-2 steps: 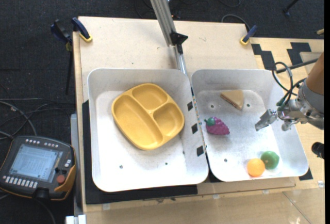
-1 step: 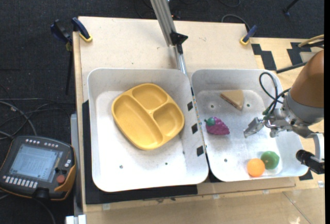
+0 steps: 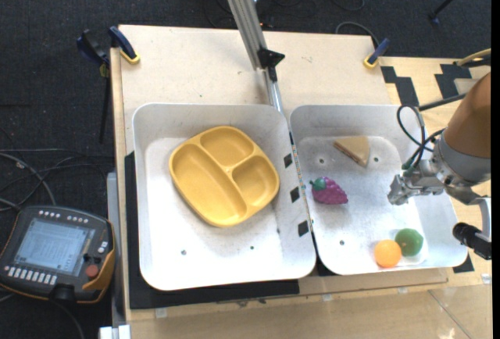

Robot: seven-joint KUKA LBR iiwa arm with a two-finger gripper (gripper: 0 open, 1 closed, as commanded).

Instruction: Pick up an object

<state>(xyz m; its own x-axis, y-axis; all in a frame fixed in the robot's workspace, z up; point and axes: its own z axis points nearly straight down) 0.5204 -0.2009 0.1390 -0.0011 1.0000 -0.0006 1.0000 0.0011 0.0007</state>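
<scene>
I see the gripper (image 3: 400,194) low over the right bin (image 3: 312,130), near its right wall, with nothing between its fingers that I can make out; whether they are apart or together I cannot tell. To its left lies a bunch of purple grapes (image 3: 330,191), and a tan wedge (image 3: 352,149) sits farther back. An orange (image 3: 387,253) touches a green ball (image 3: 408,241) near the front rim. The left bin (image 3: 156,251) holds a yellow divided plate (image 3: 224,174).

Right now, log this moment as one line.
gripper: over right bin, holding nothing seen | purple grapes, wedge, orange, green ball: untouched | yellow plate: left bin
</scene>
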